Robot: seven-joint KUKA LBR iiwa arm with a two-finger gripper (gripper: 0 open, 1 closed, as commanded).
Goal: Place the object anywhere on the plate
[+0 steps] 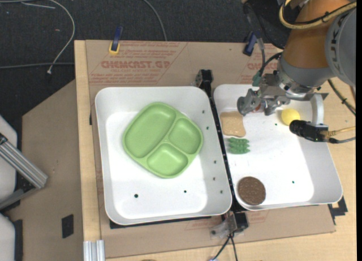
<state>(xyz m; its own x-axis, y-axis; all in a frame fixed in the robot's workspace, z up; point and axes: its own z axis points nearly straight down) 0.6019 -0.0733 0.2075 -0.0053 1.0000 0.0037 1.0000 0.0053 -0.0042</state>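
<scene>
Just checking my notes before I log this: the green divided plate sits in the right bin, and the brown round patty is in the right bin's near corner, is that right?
Not quite. The camera view shows the green divided plate in the left bin, not the right. The brown round patty is indeed in the right bin's near corner.

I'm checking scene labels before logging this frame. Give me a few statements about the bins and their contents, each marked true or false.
1. The green three-compartment plastic plate lies in the left white bin. True.
2. The round brown patty sits on the plate. False: it lies near the front left corner of the right white bin.
3. The tan bread-like slice and the small green leafy piece lie in the right bin, near its left wall. True.
4. The yellow rounded object is in the left bin. False: it is in the right bin, below the arm.
5. The hand hovers over the plate. False: it is above the right bin's back part.
</scene>
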